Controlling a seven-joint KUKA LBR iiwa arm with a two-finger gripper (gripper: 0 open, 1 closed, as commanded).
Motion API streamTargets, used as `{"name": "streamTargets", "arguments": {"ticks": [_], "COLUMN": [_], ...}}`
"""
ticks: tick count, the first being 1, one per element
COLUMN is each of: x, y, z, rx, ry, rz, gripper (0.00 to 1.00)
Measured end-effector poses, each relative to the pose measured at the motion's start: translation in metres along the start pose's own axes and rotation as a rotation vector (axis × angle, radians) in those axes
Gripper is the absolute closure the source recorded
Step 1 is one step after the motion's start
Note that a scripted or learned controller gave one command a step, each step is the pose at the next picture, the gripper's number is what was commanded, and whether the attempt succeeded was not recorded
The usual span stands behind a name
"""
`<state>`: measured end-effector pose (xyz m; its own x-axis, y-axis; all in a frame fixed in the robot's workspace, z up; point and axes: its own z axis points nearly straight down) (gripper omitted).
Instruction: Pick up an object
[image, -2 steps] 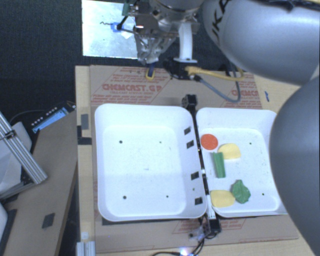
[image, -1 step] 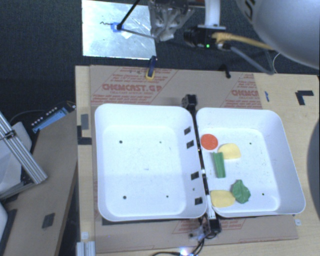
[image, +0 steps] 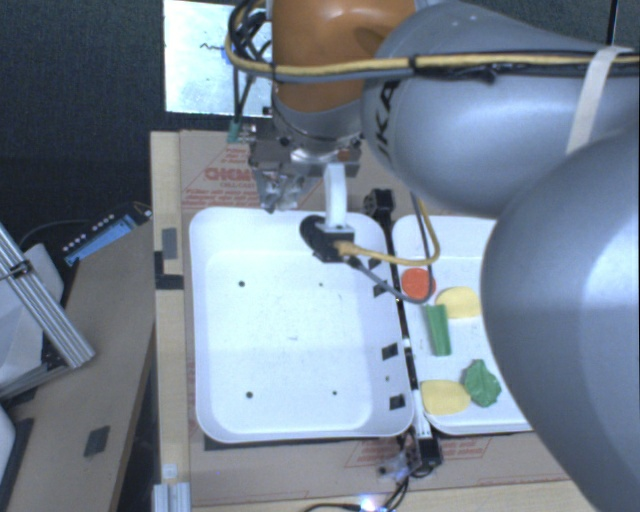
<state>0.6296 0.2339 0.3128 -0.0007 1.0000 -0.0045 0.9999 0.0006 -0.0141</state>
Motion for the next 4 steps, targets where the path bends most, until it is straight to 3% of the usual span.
{"name": "streamTargets", "arguments": {"ticks": [1,2,3,4], "x": [-0.009,-0.008,-0.023,0.002], "y": [0.023,0.025,0.038,-0.025], "z": [-0.15,0.032,-0.096,-0.018], "rx": [-0.033,0.0,-0.029,-0.006], "ry": [0.01,0.0,0.009,0.004], "rz": [-0.003,0.0,0.0,-0.006], "gripper": [1.0,1.0,1.0,1.0]}}
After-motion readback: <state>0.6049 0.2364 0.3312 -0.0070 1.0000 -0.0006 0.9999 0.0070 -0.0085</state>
